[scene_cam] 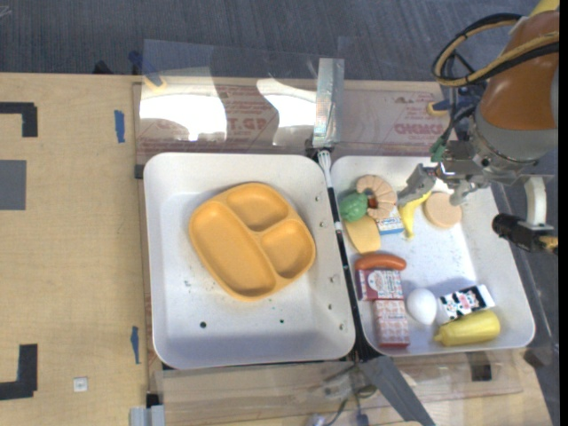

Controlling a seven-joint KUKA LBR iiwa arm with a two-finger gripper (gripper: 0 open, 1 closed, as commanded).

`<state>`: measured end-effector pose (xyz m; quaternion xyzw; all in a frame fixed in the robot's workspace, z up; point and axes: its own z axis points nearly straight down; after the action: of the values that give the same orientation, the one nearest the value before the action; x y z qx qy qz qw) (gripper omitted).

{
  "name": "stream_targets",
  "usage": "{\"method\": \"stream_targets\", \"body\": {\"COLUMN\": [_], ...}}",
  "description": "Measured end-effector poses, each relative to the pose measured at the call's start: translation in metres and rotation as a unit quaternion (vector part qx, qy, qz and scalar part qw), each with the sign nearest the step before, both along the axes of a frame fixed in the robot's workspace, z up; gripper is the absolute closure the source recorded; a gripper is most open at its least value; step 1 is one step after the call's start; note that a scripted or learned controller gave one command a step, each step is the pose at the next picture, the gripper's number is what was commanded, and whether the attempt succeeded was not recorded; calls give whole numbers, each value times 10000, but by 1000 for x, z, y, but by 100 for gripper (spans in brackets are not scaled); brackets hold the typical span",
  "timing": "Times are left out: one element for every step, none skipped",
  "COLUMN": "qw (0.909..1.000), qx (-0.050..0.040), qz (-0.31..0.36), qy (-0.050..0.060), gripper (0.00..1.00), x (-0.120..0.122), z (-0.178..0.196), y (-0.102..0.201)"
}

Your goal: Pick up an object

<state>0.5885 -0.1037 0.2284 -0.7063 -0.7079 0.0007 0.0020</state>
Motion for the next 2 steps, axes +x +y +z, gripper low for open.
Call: {"method": "stream_targets", "body": {"qw": [9965, 9888], "qx": [-7, -13], "qz": [-831, -1488], "qy": [-68, -80], "gripper": [0, 0], "x": [18, 53], "z": [-127, -136], "y": [-34, -7]}}
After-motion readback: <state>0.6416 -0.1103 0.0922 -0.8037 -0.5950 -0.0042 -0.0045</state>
